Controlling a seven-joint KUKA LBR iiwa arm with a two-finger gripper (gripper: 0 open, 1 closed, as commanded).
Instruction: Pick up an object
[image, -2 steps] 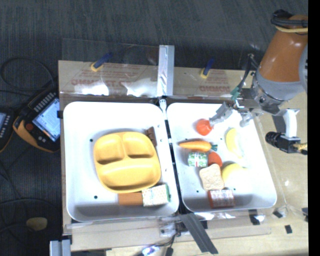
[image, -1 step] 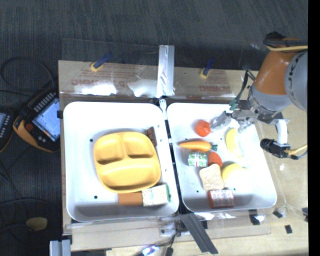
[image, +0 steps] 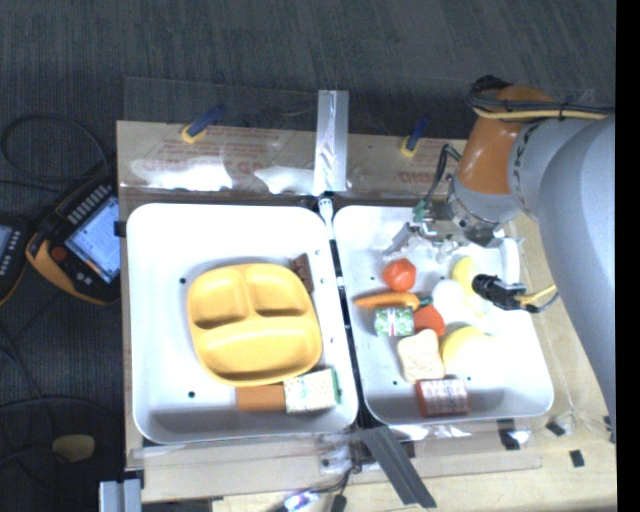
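My gripper (image: 428, 240) hangs over the back of the right bin (image: 535, 385), open, with nothing between its fingers. Just in front of it lies a red tomato (image: 400, 273), with an orange carrot (image: 385, 299) below that. To the right are a small yellow piece (image: 463, 268) and a white egg-like thing (image: 448, 296). Further forward lie a green and white can (image: 394, 321), a red piece (image: 431, 319), a slice of bread (image: 420, 354), a yellow lemon (image: 463, 343) and a brown-red can (image: 442, 396).
The left bin (image: 150, 300) holds a yellow divided plate (image: 255, 322), a dark brown piece (image: 301, 268) at its back corner, an orange block (image: 260, 398) and a white and green box (image: 309, 392). A raised divider (image: 338, 300) separates the bins.
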